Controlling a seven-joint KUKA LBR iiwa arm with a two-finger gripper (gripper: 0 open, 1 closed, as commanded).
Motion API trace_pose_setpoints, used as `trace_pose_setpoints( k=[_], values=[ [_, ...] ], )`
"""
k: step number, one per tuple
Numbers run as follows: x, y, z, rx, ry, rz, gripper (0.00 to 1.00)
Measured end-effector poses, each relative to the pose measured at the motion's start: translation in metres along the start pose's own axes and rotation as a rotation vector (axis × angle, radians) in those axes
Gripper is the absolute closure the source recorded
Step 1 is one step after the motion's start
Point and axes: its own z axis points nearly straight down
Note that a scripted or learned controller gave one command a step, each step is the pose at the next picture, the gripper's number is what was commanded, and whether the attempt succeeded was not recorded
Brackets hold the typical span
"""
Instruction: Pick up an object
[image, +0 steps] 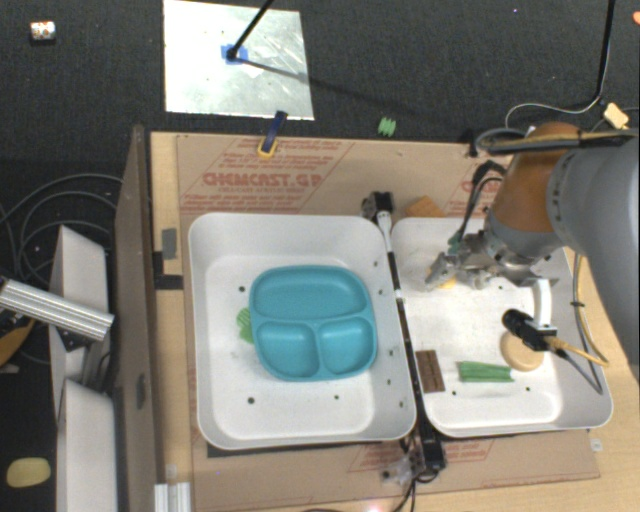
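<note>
A teal three-compartment plate lies flat in the middle of the left bin, a green scrap at its left edge. Lower right of frame, in the right bin, a brown block, a green strip and a tan disc lie in a loose row.
</note>
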Motion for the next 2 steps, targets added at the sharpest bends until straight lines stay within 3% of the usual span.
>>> trace_pose_setpoints(
  k=[1,2],
  values=[
    [-0.001,0.011,-0.015,0.001,0.001,-0.001,0.00],
    [0.007,0.019,0.000,0.002,0.001,-0.002,0.00]
  ],
)
